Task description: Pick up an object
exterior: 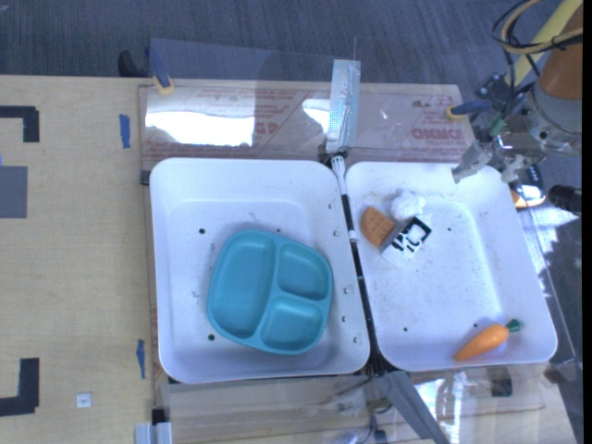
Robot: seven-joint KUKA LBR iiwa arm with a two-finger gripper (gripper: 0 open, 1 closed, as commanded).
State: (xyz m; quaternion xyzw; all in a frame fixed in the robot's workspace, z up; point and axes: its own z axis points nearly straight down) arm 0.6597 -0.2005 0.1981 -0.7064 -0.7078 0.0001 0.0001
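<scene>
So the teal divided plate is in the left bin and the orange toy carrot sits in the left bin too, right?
Not quite. The camera view shows the teal divided plate in the left white bin, but the orange toy carrot lies in the right white bin, near its lower right corner.

Bright overhead light, glare on plastic

Two shallow white bins (176, 192) (518, 276), one teal divided plastic plate (268, 290), one orange toy carrot (485, 339), one white-and-black block (408, 237), one orange wedge (375, 226).
</scene>
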